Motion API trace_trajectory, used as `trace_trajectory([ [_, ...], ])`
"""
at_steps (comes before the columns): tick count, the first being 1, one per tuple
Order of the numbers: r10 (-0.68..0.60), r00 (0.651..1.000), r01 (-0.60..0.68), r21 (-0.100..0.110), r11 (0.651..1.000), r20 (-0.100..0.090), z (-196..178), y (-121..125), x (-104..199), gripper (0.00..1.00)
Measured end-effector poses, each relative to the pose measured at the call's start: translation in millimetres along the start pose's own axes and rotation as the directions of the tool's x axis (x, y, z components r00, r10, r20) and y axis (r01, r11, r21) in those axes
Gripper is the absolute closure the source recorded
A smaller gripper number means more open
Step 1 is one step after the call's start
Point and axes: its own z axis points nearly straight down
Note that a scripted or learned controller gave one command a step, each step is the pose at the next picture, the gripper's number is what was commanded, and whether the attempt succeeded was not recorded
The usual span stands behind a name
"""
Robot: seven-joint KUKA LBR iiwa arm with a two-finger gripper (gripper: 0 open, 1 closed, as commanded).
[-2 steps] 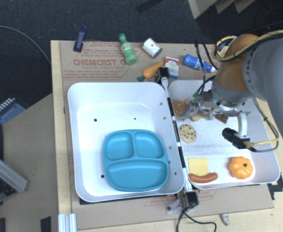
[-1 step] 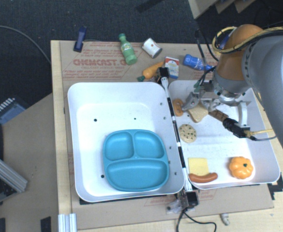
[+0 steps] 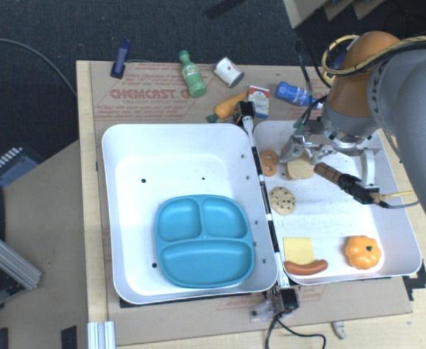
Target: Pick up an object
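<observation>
From my remote desk: gripper [image 3: 298,153] hung low over the bread [image 3: 299,169], upper right bin [image 3: 406,227]; jaw state I couldn't tell; nothing lifted yet.

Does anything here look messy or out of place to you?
Yes. Several small items lie scattered on the brown board behind the bins rather than inside them: a green bottle on its side, a white can, a blue can and a small carton. The blue tray sits tidily in the left bin.
</observation>
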Motion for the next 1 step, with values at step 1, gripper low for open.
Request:
trace_trajectory([
  [1, 0.001, 1.000, -0.001, 0.006, 1.000, -0.003, -88.9, -59.7, 54.7, 1.00],
])
